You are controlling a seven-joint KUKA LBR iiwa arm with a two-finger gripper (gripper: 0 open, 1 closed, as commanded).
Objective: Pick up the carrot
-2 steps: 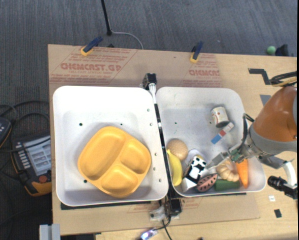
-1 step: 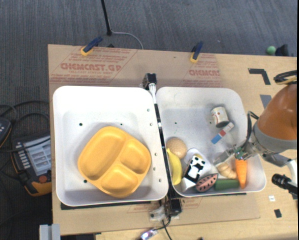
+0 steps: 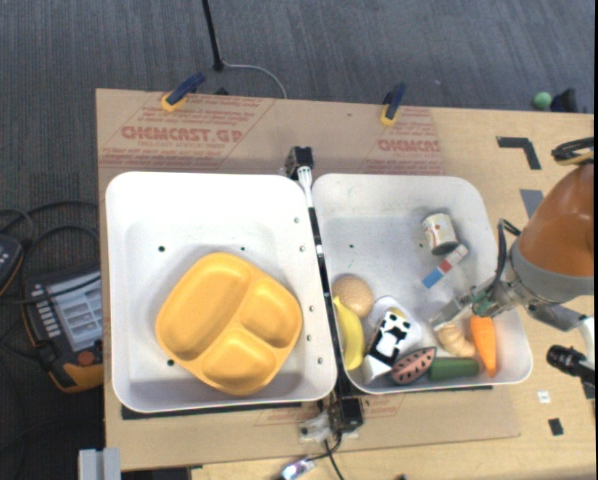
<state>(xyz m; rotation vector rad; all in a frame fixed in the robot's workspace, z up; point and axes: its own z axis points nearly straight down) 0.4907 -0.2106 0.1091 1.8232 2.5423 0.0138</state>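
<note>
The carrot (image 3: 485, 344) lies in the right bin (image 3: 379, 203), close to its right wall and near the front corner, with its green top pointing toward the back. My gripper (image 3: 475, 304) hangs just above the carrot's top end, reaching in over the bin's right rim below the grey and orange wrist (image 3: 564, 236). Nothing visibly sits in the gripper. The arm's body covers part of the bin's right edge.
Crowded around the carrot are a beige root (image 3: 457, 340), a green cucumber (image 3: 452, 369), a watermelon slice (image 3: 412, 366), a black-and-white toy (image 3: 389, 336), a banana (image 3: 349, 333) and a beige ball (image 3: 353, 291). A small can (image 3: 439, 233) stands farther back. A yellow divided plate (image 3: 229, 318) lies in the left bin (image 3: 139, 208).
</note>
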